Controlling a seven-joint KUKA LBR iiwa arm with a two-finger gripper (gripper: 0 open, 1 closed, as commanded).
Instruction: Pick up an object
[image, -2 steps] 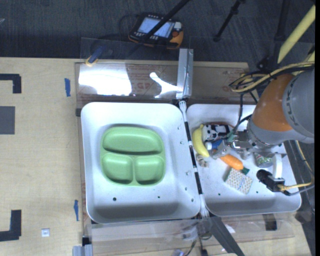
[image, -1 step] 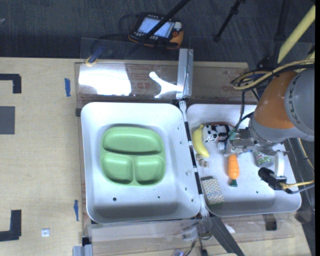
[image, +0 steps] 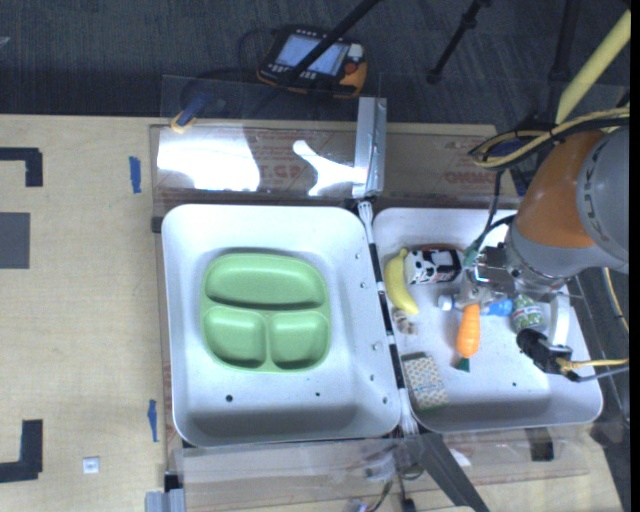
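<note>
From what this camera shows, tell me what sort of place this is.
Probably a robotics lab's pick-and-place test bench. A grey arm with an orange band reaches over two white bins; one holds a green divided tray, the other toy food like a banana and carrot. A handheld controller lies behind.

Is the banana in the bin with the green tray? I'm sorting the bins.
No, the banana lies in the right bin; the green tray is in the left one.

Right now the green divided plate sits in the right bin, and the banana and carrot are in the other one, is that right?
Not quite. The camera view shows the green divided plate in the left bin; the banana and carrot are in the other, right bin.
</note>
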